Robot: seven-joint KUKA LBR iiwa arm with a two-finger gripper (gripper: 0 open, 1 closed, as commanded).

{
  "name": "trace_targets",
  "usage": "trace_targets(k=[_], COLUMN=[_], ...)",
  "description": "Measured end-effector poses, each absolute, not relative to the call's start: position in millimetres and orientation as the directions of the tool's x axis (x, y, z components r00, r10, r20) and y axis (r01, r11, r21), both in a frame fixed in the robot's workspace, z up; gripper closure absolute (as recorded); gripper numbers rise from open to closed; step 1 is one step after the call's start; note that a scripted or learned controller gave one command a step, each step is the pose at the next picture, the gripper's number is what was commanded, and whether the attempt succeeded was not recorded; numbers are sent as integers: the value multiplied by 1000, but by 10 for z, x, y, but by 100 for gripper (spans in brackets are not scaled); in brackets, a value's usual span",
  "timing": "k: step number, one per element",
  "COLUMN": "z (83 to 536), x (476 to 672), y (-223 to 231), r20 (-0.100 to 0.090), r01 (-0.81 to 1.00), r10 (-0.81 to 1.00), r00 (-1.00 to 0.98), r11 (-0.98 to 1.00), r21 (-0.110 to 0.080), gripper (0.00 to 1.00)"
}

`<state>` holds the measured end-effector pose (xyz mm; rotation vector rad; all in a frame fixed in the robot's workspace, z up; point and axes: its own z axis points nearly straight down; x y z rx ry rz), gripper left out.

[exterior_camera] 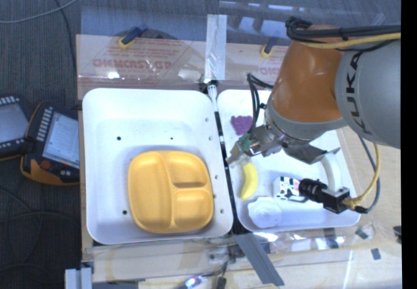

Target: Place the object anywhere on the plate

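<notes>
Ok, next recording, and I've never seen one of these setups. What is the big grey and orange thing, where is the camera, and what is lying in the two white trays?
The big grey and orange thing is a robot arm. It reaches in from the right. The one camera is fixed above the bench and looks down at a slant.

The two white trays are shallow bins side by side. The left bin holds a yellow plate with compartments; that is where an object should end up. The right bin holds the loose things: a banana, a purple item partly under the arm, a white object near the front, and a small black and white item.

The gripper is at the arm's tip, low over the right bin just above the banana. I can't tell whether it holds anything.
</notes>
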<state>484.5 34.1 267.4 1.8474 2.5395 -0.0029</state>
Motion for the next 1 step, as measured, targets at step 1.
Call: trace_targets(k=[1], z=[2495], x=[5403], y=[915], r20=[-1], r01=[909], r10=[909], r00=[-417], r11=[417], r21=[-3], gripper=[100])
